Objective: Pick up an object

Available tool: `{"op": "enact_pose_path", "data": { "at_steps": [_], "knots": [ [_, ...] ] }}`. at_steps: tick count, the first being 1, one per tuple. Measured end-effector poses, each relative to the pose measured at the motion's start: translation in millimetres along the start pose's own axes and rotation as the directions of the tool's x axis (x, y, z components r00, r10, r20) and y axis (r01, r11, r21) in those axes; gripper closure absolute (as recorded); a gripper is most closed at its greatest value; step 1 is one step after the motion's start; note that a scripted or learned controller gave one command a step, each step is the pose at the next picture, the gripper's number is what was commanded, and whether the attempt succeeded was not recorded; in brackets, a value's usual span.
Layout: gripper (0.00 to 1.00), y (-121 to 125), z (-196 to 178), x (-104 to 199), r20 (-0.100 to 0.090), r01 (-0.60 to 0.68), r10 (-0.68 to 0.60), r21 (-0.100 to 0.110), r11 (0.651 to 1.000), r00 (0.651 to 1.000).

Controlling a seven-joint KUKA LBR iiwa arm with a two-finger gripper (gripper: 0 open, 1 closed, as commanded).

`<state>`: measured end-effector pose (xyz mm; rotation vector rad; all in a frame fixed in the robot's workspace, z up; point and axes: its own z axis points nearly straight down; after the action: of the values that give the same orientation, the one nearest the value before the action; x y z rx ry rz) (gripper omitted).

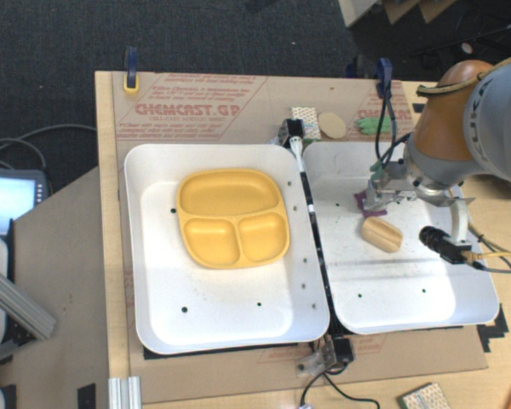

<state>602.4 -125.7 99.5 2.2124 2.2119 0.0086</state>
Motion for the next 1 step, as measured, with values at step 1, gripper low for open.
{"op": "enact_pose_path", "data": {
  "at_steps": [1],
  "knots": [
    [0.0, -0.4, 0.8, 0.1, 0.0, 0.0, 0.0, 0.001, 1.0, 1.0]
  ]
}}
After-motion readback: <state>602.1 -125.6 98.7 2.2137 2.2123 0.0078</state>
